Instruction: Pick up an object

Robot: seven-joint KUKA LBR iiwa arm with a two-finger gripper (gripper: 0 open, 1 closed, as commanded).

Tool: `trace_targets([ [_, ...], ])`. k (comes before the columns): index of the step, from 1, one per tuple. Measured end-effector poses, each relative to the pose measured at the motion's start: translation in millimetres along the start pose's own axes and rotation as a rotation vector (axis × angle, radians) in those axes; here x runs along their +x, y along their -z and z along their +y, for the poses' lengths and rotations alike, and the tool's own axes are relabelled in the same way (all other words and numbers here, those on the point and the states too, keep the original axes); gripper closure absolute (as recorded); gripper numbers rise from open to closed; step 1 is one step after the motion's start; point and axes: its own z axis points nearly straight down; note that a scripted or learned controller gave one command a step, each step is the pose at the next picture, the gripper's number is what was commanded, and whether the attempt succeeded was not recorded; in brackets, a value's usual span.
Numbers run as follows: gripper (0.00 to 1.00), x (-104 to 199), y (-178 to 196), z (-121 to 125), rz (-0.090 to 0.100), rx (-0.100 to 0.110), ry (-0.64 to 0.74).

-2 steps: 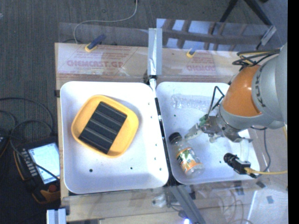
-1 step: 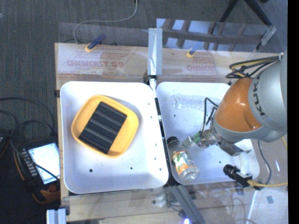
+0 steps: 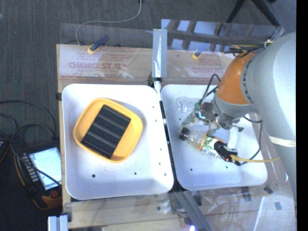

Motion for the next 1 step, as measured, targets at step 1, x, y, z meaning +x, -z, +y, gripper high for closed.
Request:
trace_targets([
  [1, 0.0, -4.0, 0.3, 0.3, -0.002, -0.001, 0.137],
])
